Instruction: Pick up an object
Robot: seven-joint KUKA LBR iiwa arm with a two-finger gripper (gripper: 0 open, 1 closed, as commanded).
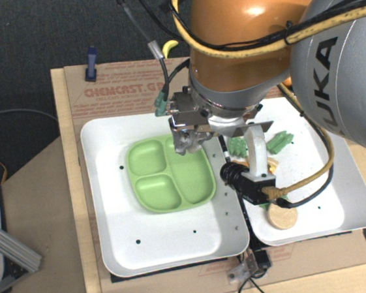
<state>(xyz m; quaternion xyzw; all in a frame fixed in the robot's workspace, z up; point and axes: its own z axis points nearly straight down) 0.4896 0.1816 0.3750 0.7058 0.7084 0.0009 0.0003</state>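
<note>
The pincer (184,142) is shown low over the right rim of the pale green, three-compartment plastic tray (170,174) lying in the left white bin (111,203); its state cannot be told, and no lift is evident.

We see two shallow white bins, the left bin (108,184) and the right bin (345,190), side by side on a brown board (123,83) printed with red lettering, with a blue clip (91,64) at its far edge.
</note>
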